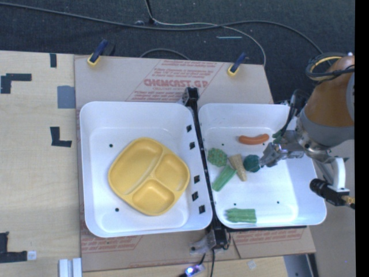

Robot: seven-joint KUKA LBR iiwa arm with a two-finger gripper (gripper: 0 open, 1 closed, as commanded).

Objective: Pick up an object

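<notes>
Sitting near the middle of the right bin [314, 215], a small dark teal ball [251, 164] is lying right at the tip of the gripper [266, 159], which is reaching in low from the right; whether the two are touching, I cannot tell, and the fingers are too small and dark for me to say whether they are spread or pressed together. Just left of the ball a tan wedge [238, 167] is lying, touching or nearly touching it, and beside that a green stick [223, 179] is slanting down toward the divider between the bins. Above the stick a leafy green piece [217, 157] is resting near the divider. Farther back in the same bin an orange sausage [253, 138] is lying crosswise, apart from the cluster, and near the front wall a pale green block [241, 215] is lying by itself, well apart from the rest. The arm [328, 111], grey with its orange band showing, is leaning over the bin's right wall. In the left bin [92, 154] a yellow tray [149, 176] with three compartments is sitting tilted at an angle on the floor. Both bins are resting on a cardboard sheet [173, 79] held at the back by two yellow clamps [97, 53], on a wooden bench [34, 172].
</notes>
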